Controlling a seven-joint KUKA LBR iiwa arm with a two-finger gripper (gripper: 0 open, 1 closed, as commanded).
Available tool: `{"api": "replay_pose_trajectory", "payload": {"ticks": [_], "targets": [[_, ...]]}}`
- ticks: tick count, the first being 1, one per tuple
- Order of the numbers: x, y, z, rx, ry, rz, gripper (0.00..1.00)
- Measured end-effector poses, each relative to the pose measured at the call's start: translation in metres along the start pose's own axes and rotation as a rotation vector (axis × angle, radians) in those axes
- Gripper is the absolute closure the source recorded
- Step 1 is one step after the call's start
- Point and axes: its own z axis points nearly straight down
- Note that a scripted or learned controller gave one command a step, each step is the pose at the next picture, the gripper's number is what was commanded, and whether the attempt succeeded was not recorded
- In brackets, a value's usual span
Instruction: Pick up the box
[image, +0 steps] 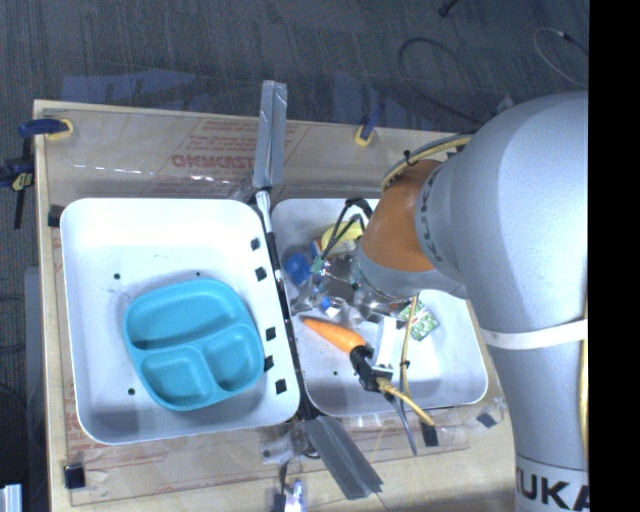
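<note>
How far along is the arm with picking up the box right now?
Early stage. Done: the grey arm with the orange band has reached over the right white bin, above the clutter beside the orange carrot. In hand: nothing visibly lifted; the wrist hides the claw. Left: grasping and raising the box, which I cannot pick out. The blue divided tray sits in the left white bin.

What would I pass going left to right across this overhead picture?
Blue clamp → left bin → blue tray → divider → carrot → arm.
</note>
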Motion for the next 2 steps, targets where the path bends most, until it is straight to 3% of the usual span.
{"api": "replay_pose_trajectory", "payload": {"ticks": [1,2], "targets": [[0.000,0.000,-0.009,0.002,0.000,-0.003,1.00],[0.062,-0.043,-0.100,0.000,0.000,-0.120,1.00]]}}
